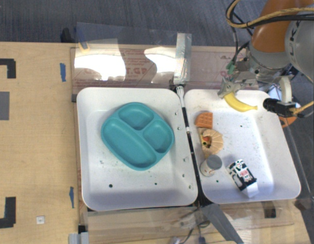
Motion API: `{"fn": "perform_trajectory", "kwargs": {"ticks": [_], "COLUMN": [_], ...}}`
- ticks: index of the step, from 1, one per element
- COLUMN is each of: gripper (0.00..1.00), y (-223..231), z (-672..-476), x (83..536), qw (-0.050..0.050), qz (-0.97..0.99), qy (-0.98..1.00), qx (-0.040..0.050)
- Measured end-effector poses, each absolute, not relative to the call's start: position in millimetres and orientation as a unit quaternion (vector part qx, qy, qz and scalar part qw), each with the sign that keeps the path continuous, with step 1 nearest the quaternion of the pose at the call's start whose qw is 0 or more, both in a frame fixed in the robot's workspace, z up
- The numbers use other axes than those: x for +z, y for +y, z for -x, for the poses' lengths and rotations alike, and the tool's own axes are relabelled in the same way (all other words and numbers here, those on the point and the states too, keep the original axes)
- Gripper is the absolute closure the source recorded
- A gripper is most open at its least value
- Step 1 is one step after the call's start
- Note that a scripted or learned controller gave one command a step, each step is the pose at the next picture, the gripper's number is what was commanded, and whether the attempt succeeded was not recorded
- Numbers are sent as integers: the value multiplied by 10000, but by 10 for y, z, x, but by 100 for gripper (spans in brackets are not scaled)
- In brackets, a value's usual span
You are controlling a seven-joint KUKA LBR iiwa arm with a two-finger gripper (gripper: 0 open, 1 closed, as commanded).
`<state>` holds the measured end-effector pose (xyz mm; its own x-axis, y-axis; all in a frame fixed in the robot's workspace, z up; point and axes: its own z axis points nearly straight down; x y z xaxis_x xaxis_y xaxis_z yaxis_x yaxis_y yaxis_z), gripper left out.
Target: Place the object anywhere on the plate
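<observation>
Nearest the front edge of the right bin (279,187) lies a small black-and-white carton (242,175), its printing too small to read. Just behind it, along the bin's left wall, a grey disc (213,163), a tan shell-like pastry (211,140) and an orange waffle piece (203,120) sit in a loose line, likely scattered as pick candidates. In the left bin (91,182) the teal plate (137,134) with three compartments waits bare near the middle, presumably as the drop target. At the right bin's far edge the gripper (229,88) hovers at the banana (239,102), probably the object to move; whether it is open, closed or gripping I cannot tell.
</observation>
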<state>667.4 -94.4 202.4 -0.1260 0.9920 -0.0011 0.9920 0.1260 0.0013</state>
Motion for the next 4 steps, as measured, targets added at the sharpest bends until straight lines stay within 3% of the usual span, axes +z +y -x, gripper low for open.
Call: {"fn": "perform_trajectory", "kwargs": {"ticks": [1, 2, 3, 4], "gripper": [100, 100, 100, 0], "y": [-334, 523, 1228, 1211], "z": [-6267, -6321, -6292, -6301], "x": [1841, 1844, 1558, 1574], "qw": [-14, -6, -21, -7], "qz": [-6626, -6842, -6226, -6235], "qy": [7490, 7293, 7825, 7818], "qx": [3, 14, -9, -3]}}
